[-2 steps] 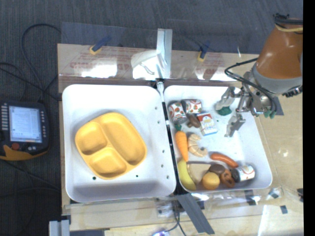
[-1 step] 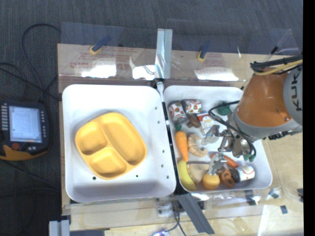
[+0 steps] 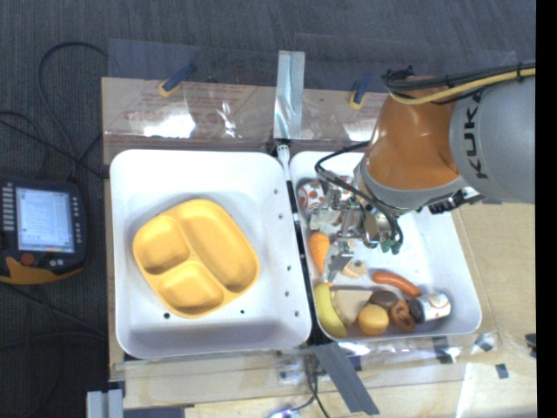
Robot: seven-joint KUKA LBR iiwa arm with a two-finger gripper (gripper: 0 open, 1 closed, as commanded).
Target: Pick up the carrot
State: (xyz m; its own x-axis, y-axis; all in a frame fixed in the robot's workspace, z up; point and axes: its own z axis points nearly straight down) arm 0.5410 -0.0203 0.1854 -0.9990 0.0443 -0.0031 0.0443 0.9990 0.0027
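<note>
The orange carrot (image 3: 319,249) lies in the right bin (image 3: 452,259), close to its left wall, with its thick end towards the far side. My gripper (image 3: 342,244) hangs just to the right of the carrot, at about the same height in the view. The metal parts of the gripper overlap the carrot's right edge. The arm's orange band (image 3: 409,146) covers the far part of this bin.
A yellow divided plate (image 3: 196,255) sits in the left bin (image 3: 130,181). In the right bin's near part lie a banana (image 3: 326,310), a red sausage (image 3: 396,280), a round orange fruit (image 3: 374,320), a brown doughnut (image 3: 404,314) and a small can (image 3: 435,304). A printed packet (image 3: 312,197) lies beyond the carrot.
</note>
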